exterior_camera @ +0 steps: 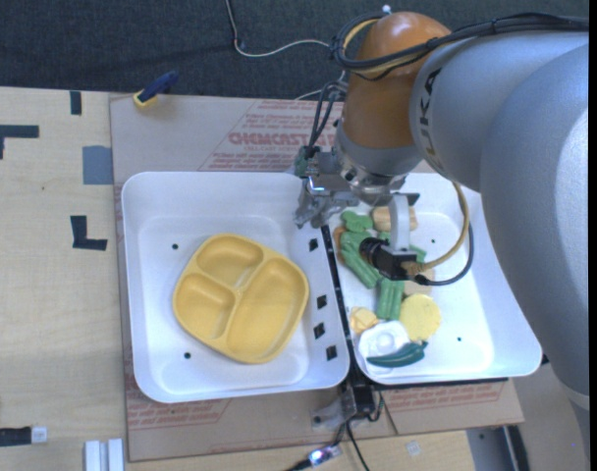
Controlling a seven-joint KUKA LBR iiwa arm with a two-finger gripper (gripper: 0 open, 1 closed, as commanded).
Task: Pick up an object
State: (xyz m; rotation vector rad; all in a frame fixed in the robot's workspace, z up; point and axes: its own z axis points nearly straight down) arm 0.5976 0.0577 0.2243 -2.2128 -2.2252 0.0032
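Here yellow tray [242, 298] left; toys [389, 292] right.

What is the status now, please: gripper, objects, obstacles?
Gripper low over right bin, jaws state unclear. Green toy and other toys piled below it. Yellow tray in left bin.

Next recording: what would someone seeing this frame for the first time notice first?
The bulky grey arm with its orange band dominates the upper right, reaching down over the right white bin. In the left white bin lies a yellow divided plastic tray, alone and bright. Below the pincer, the right bin holds a cluster of small toy foods, green, yellow and white.
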